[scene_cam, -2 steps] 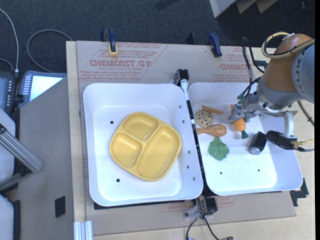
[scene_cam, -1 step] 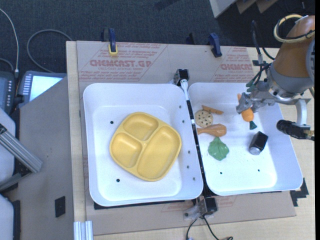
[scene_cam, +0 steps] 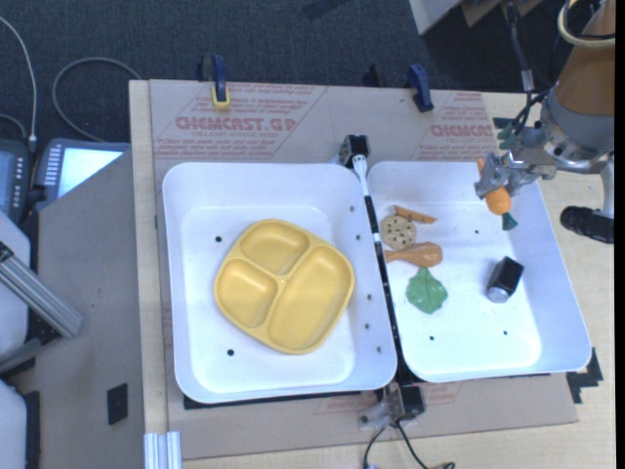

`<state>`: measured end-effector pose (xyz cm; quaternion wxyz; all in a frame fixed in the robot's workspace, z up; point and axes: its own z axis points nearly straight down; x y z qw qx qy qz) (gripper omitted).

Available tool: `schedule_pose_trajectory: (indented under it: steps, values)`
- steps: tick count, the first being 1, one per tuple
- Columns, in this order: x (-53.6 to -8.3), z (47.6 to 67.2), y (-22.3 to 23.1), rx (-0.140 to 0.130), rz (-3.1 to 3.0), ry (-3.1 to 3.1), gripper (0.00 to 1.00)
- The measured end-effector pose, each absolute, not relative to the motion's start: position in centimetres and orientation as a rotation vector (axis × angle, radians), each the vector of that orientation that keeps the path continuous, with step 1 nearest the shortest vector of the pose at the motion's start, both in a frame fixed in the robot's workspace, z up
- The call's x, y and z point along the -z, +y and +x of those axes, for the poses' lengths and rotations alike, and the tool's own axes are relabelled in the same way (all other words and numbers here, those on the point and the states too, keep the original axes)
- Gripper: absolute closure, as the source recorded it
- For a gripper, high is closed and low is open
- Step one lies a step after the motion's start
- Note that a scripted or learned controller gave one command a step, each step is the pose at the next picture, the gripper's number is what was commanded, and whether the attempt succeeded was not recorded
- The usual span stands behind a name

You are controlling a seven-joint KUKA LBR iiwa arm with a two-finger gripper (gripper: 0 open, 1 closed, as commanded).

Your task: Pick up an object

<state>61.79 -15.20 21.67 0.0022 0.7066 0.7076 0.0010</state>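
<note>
My gripper (scene_cam: 497, 186) hangs over the far right part of the right bin (scene_cam: 469, 345). It is shut on a small orange toy carrot (scene_cam: 499, 201), whose green tip (scene_cam: 509, 222) points down toward the bin floor. The carrot looks lifted off the floor. Lying in the same bin are a round cookie (scene_cam: 397, 230), a thin orange stick (scene_cam: 415, 215), a tan drumstick (scene_cam: 416, 255), a green leafy piece (scene_cam: 426, 291) and a black and silver can (scene_cam: 504, 279) on its side.
The left bin (scene_cam: 186, 340) holds a yellow divided plate (scene_cam: 283, 286). A black bar (scene_cam: 369, 225) runs along the seam between the bins. Blue clamps (scene_cam: 219, 72) grip the cardboard base at the back edge. Cables and equipment sit to the left of the bench.
</note>
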Motion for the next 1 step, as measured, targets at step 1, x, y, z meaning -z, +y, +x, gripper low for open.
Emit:
schedule_pose_trajectory:
  steps: [1]
  values:
    - [-22.31, 61.86, -15.19, -0.002, 2.218, 2.22, 1.0]
